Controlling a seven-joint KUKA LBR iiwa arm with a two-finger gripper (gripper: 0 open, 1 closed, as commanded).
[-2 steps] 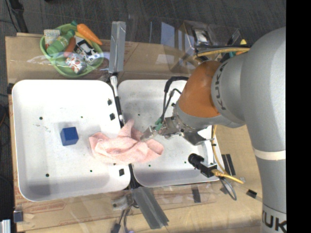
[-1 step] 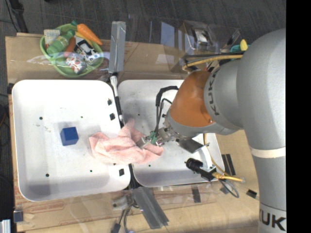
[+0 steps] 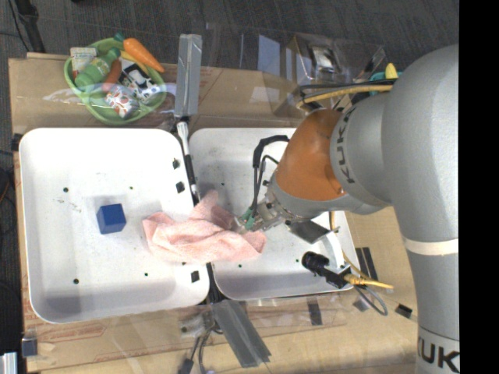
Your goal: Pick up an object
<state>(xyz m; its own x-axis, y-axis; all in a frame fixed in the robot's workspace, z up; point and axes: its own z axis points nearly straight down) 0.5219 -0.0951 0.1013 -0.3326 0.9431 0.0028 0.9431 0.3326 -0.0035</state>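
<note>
Pincer (image 3: 251,220) touches the pink cloth (image 3: 201,236); I cannot tell its grip. Cloth lies long from 9 to 3 o'clock across both bins (image 3: 47,209).

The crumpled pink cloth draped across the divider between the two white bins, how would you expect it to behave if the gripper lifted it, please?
The crumpled pink cloth is probably floppy: it already sags in folds over the divider, so it would likely hang and stretch out from one pinched point. It looks light, so it should rise easily. Lying across both the left white bin and the right white bin, it may drag over the rim.
</note>
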